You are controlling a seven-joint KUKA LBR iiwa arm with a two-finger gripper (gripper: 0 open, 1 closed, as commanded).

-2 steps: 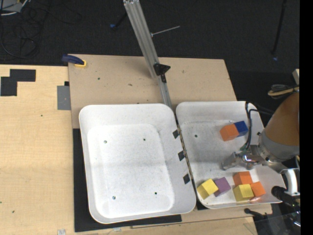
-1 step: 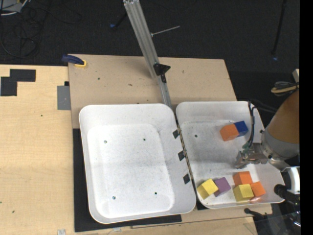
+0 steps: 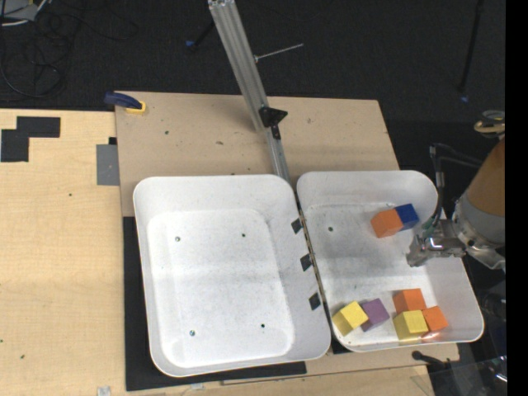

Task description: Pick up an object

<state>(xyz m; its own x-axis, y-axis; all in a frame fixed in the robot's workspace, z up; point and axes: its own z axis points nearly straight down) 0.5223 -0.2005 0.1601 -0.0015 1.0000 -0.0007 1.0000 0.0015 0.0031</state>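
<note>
Objects: small coloured blocks, all in the right bin (image 3: 326, 190).
Upper pair: orange block (image 3: 385, 223) touched blue block (image 3: 406, 214).
Lower group: yellow block (image 3: 351, 316), purple block (image 3: 374, 311), more orange and yellow beside.
Tool (image 3: 422, 248): above the right bin's right side; its grip state cannot be told.

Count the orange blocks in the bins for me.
3, all in the right bin: one beside the blue block, two in the front cluster. None looks hidden.

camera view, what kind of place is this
Most likely a robotics lab test bench: two white bins on a plywood table, colored blocks as grasp targets, and a gripper reaching in.
</note>
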